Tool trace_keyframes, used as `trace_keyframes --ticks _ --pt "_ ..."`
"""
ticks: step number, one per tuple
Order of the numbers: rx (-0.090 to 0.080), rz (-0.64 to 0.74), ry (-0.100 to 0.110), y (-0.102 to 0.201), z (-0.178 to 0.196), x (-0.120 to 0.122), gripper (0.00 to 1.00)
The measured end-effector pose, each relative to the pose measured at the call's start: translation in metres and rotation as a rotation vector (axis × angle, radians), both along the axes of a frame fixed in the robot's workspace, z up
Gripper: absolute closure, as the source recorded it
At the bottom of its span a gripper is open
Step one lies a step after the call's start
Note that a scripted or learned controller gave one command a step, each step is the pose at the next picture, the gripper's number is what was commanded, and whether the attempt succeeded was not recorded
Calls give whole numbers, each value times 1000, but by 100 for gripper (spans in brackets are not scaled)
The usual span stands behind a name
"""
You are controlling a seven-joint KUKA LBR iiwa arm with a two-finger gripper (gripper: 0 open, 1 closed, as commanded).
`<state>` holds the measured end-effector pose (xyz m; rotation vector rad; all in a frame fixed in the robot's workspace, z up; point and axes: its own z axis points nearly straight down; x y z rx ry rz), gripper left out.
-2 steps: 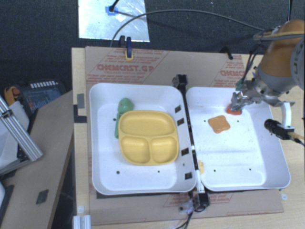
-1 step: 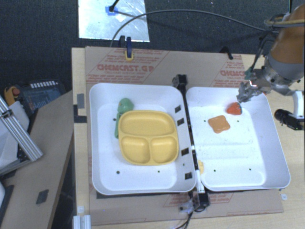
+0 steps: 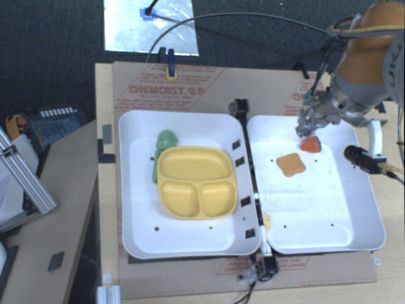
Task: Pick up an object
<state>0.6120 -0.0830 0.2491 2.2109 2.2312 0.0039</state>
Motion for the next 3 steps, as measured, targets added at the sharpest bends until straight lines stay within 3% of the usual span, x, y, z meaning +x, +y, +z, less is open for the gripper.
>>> trace_keyframes --ticks 3 --pt "0 0 0 157 -1 -16 100"
